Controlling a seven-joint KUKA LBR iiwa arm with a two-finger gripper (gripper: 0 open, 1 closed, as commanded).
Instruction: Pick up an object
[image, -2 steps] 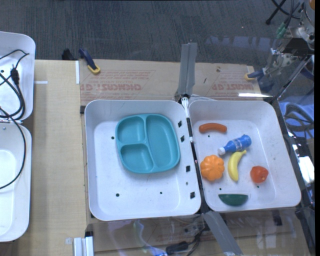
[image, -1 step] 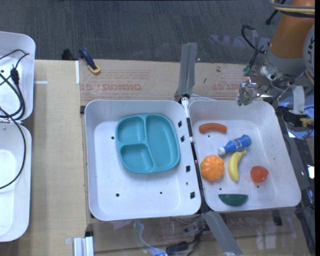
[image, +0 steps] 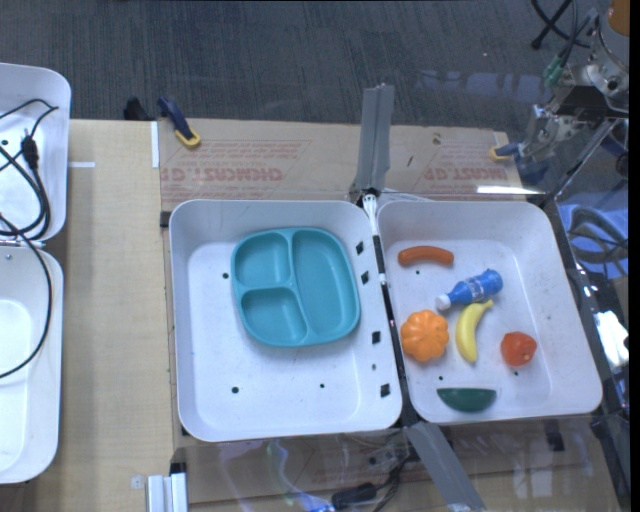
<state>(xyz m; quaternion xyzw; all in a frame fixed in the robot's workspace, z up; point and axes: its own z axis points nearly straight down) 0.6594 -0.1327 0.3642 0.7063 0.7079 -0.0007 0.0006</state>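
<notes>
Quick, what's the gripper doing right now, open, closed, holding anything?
Gripper: up at the far right corner, beyond the right bin; open or closed cannot be told, and nothing is seen held.

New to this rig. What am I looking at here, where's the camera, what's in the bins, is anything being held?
One fixed camera sits above a bench, looking down at a slant. On the bench are two shallow white bins side by side. The left bin holds a teal divided plate with three compartments. The right bin holds toy-like items: an orange sausage near the top, a blue and white bottle lying on its side, an orange pumpkin, a yellow banana, a red-orange round fruit and a dark green piece near the front wall. All of these lie loose in the bins; none is lifted. The machinery at the top right corner is part of the robot arm, which reaches in from that side. It is well away from the bins.
</notes>
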